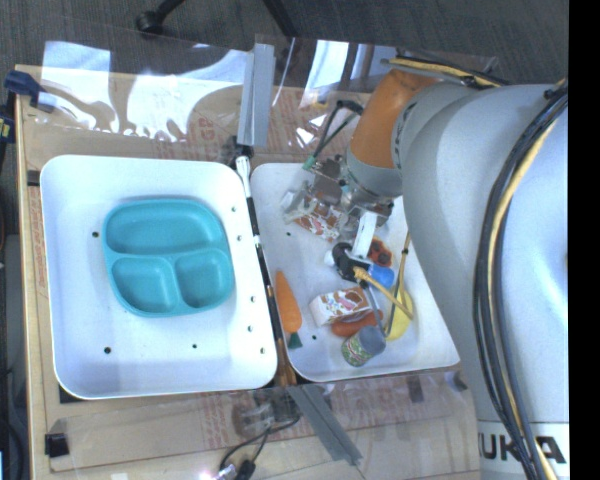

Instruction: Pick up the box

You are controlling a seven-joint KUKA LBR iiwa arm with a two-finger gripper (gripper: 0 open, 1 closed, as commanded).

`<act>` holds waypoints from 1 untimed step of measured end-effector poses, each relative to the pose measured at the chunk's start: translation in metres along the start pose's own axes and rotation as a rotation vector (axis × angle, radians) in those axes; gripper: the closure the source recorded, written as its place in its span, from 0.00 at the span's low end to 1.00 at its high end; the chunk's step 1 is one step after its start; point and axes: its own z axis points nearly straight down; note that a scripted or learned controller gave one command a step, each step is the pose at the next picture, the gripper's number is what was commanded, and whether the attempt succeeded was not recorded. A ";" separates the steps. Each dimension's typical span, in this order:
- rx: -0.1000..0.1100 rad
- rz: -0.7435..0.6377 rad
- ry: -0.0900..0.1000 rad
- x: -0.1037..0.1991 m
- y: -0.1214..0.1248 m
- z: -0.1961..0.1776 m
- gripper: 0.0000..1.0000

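Observation:
In the right bin [425, 353], a small white and red box [342, 307] lies tilted near the front, among other items. My gripper [318, 198] is down at the bin's back left. It sits over a crinkled red and white packet [316, 222], well behind the box and apart from it. The grey arm with its orange band [385, 118] comes in from the right and hides the bin's back right part.
An orange carrot [288, 302] lies along the right bin's left wall. A round can [363, 346], a yellow banana [401, 313] and a blue item [380, 276] crowd around the box. The left bin [70, 358] holds a teal divided tray [168, 253].

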 end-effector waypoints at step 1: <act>-0.001 -0.345 0.001 -0.058 -0.035 -0.071 0.00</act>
